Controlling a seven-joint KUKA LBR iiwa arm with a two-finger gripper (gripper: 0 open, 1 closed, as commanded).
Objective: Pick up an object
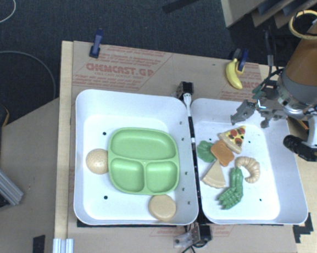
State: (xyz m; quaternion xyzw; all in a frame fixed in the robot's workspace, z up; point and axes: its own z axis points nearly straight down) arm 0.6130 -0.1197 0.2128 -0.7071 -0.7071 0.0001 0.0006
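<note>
The bench (125, 65) bore two white bins, left (85, 144) and right (285, 189), touching, with a banana (234, 75) at its far edge.

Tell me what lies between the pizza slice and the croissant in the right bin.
In the camera view, an orange-brown toy food piece sits partly between the pizza slice and the croissant; beside it, bare white bin floor.

Glossy white plastic bins (85, 144), a matt green plastic plate (143, 160), brown cardboard base (152, 70).
</note>
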